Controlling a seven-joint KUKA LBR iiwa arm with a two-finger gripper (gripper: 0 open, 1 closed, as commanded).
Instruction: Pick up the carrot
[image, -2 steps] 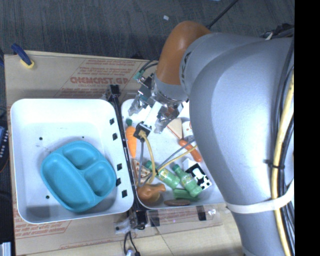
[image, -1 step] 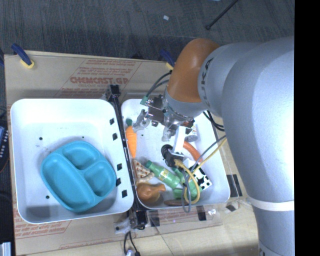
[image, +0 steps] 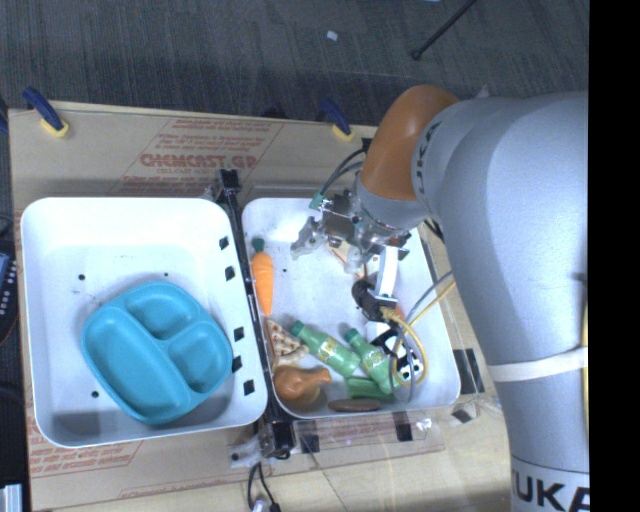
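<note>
Carrot (image: 262, 281): in the right bin (image: 290, 212), against its left wall.
Long axis: along that wall, green top toward the far end.
Gripper (image: 338, 238): to the carrot's right in the view, apart from it.
Jaws: opening cannot be told.

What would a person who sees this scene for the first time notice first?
The large grey arm with its orange band dominates the right side and reaches over the right bin. In the left bin lies a bright blue divided plate. The orange carrot lies along the right bin's left wall, and green bottles lie nearer that bin's front end.
</note>
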